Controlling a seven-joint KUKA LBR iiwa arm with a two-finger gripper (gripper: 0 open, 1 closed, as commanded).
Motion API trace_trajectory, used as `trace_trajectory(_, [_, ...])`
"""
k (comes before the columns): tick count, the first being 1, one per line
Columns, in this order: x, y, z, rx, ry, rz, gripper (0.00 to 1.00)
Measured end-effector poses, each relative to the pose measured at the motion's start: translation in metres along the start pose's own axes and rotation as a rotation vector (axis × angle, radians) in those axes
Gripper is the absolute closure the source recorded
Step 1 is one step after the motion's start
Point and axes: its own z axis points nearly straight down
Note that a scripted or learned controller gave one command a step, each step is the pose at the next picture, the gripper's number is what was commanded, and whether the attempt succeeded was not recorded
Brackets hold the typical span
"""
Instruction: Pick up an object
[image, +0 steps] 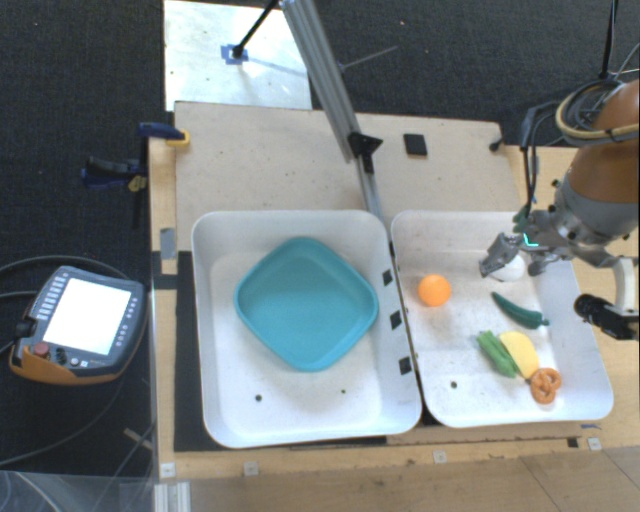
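Arm: grey with an orange band, reaching in from the right over the upper part of the right bin (600, 395).
Pincer (508, 262): low over the right bin's upper middle, tilted down to the left; whether anything is gripped, or how far it is parted, I cannot tell. A pale shape sits at its tip, too blurred to identify.
Orange ball (434, 290): on the right bin's floor, left of the pincer and apart from it.
Dark green pepper-like piece (518, 310): lying at a slant just below the pincer, not touching it as far as can be seen.
Yellow piece (519, 351): lower right of the bin, touching a green piece (494, 353) on its left.
Orange pretzel-shaped piece (545, 384): just below the yellow one, near the bin's lower right corner.
Left bin (215, 400): holds a teal square plate (306, 302), turned like a diamond.
Desk (270, 160): pale board carrying both bins, with a small black square (416, 145) near its far edge.
Off the desk: a handheld control pendant (78, 323) at left, screen lit.
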Motion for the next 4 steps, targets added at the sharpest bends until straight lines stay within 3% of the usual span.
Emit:
trace_trajectory(1, [0.000,0.000,0.000,0.000,0.000,0.000,0.00])
trace_trajectory(3, [-0.005,-0.005,0.101,0.003,0.000,0.001,0.00])
trace_trajectory(4, [-0.005,-0.005,0.123,0.001,0.000,0.001,0.00])
